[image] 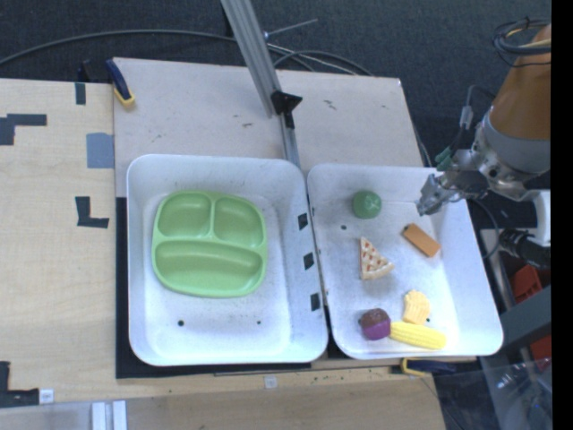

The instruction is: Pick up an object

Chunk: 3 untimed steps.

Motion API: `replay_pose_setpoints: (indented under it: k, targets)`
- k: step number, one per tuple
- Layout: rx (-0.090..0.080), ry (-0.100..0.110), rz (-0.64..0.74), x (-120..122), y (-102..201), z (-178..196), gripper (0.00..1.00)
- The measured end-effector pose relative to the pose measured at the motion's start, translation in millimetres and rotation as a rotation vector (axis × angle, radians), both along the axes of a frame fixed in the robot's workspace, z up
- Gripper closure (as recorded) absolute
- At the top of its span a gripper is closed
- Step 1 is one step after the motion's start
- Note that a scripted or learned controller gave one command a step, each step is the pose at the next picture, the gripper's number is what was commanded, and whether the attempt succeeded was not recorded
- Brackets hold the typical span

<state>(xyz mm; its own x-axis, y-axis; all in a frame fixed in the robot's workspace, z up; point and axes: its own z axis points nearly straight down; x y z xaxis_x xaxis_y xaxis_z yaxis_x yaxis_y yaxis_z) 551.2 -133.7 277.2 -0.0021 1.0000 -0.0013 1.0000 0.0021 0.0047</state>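
Observation:
The right white bin (pixel 466 240) holds several toy foods: a green ball (pixel 366 204), an orange block (pixel 421 240), a pizza slice (pixel 373 260), a purple piece (pixel 375 323), a yellow waffle-like piece (pixel 415 306) and a corn cob (pixel 417 335). My gripper (pixel 430 198) hangs over the bin's upper right part, just above the orange block and to the right of the green ball. Nothing shows between its fingers. The arm with its orange band (pixel 528 88) reaches in from the right.
The left white bin (pixel 143 267) carries a green divided plate (pixel 211 244). A metal pole (pixel 255 47) slants across the back of the bench toward the gap between the bins. A blue and yellow clamp (pixel 120 82) lies at the back left.

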Motion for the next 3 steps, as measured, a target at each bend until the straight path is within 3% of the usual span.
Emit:
replay_pose_setpoints:
  k: [2, 3]
  targets:
    - [0.002, 0.006, 0.006, 36.8, 104.8, -21.0, 1.0]
    - [0.001, 0.007, 0.005, 42.3, 159.9, -33.2, 1.0]
